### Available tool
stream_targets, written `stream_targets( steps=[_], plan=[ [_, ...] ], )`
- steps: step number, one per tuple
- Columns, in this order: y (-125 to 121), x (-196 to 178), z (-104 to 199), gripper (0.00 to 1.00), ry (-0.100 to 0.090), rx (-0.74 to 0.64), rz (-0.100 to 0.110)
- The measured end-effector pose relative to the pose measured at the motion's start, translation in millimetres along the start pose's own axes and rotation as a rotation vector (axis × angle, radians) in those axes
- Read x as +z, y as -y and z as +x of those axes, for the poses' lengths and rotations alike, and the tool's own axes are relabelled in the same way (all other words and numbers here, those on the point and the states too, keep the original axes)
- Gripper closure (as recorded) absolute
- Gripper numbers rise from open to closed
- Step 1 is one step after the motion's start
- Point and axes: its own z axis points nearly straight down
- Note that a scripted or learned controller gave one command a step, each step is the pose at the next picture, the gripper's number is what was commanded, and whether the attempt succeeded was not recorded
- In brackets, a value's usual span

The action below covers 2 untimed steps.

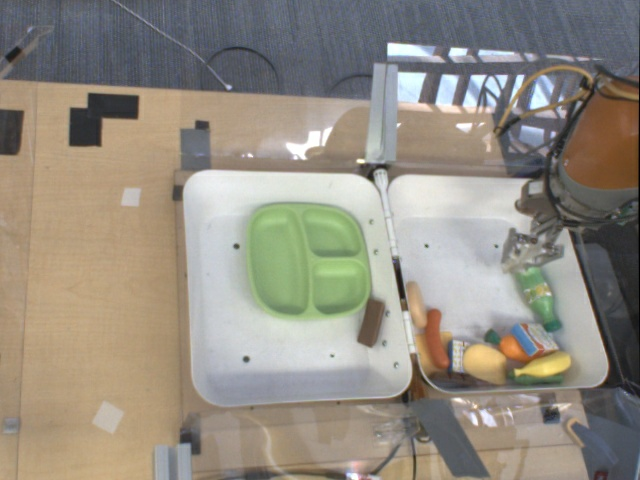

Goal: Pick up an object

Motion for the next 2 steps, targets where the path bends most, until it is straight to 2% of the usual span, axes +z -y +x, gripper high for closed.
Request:
stream_targets(
  steps=[1, 2],
  plan=[
    [-62.6, 26.4, 22.0, 1.00, -0.001, -0.066, 0.019],
    [-37.9, -29.1, 13.6, 1.00, -0.002, -0.393, 0.008]
  ],
)
